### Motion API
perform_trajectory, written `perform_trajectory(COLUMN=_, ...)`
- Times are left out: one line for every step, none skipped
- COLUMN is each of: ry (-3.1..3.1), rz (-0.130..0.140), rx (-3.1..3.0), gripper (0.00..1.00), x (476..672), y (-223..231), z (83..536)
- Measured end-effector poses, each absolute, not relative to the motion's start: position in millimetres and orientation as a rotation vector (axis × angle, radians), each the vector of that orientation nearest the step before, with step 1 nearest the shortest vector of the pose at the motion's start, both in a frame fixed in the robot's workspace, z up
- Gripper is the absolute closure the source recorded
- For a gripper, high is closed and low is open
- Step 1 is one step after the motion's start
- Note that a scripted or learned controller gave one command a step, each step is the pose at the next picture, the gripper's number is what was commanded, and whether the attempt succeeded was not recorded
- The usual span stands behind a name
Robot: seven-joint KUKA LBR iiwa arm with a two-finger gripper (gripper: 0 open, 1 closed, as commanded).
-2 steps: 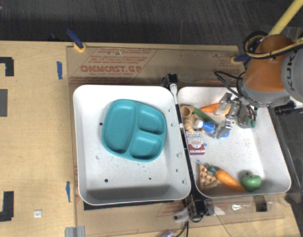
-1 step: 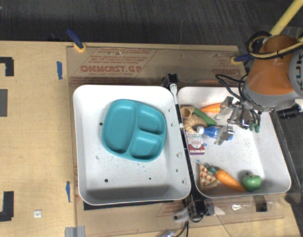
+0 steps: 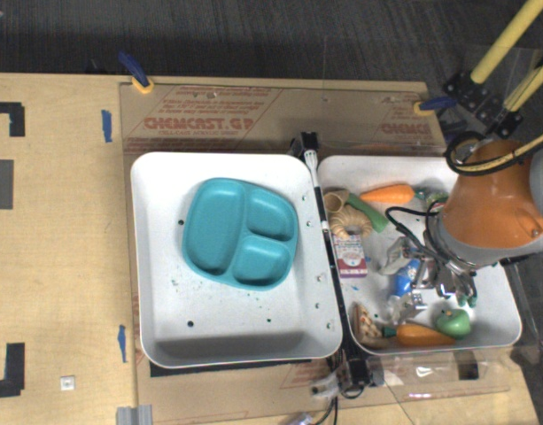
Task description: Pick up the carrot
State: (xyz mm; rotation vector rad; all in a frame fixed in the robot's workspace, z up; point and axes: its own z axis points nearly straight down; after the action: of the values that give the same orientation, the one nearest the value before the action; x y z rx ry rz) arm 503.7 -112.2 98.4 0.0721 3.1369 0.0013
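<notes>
Resting on brown board (image 3: 58,237), two white bins (image 3: 156,237)

the arm (image 3: 492,197) comes in from the right edge of the camera view and bends down toward the bench. its widest visible part is the orange band, a broad rounded collar seen from above, with a grey section just below it on the wrist side. dark cables loop off the wrist to the left and curl around the top of the orange band. below the grey section the gripper (image 3: 430,286) points down and slightly to the left, a cluster of metal and blue parts. its fingertips are too cluttered and small to make out clearly.
</notes>
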Motion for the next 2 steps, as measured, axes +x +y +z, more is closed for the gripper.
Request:
perform_trajectory(ry=3.117, rz=0.003, rx=0.319, gripper=0.00, x=571.7, y=-96, z=97)
perform_trajectory(ry=3.055, rz=0.000, rx=0.680, gripper=0.00, x=642.7, y=-144, z=119)
